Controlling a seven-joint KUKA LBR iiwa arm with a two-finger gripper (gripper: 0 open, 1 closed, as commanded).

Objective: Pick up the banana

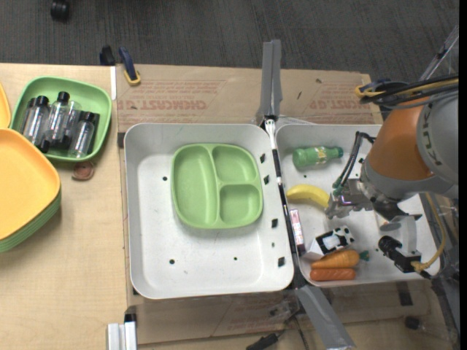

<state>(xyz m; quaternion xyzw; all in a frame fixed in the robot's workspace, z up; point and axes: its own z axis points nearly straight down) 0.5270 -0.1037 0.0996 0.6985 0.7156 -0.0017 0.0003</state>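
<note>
Right bin (365, 133): the banana (309, 195) lies near the bin's left wall, long axis roughly left-right, just left of the claw (340, 204). Whether the claw is apart or together cannot be told.

You get one fixed camera above the bench (66, 297), looking down at a slant on both bins (146, 217) (arm (408, 152) enters right).
</note>
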